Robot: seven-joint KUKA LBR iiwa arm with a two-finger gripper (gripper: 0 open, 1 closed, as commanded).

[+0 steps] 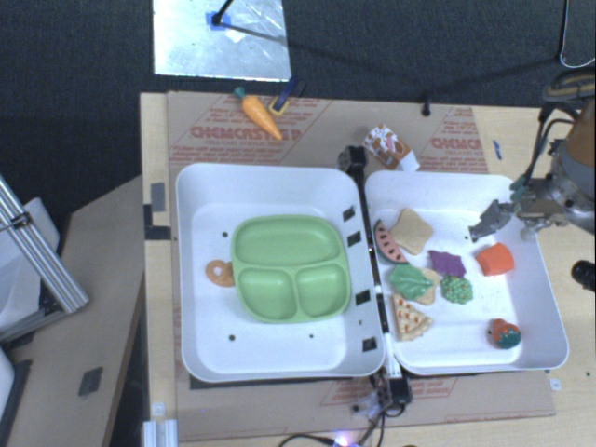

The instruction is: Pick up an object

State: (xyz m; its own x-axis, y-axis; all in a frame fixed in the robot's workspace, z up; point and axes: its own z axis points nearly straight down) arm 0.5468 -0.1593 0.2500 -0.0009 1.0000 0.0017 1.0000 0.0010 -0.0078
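At the right of the frame the hand, its opening impossible to judge, hangs just above the orange block in the right bin; it looks light, stiff, best pinched across flat sides.

Even, fairly bright light from overhead leaves only faint, soft shadows inside the white bins. The metal sheet at the top shows mottled glare. The dark floor reads grainy, and fine detail is soft, perhaps from low resolution
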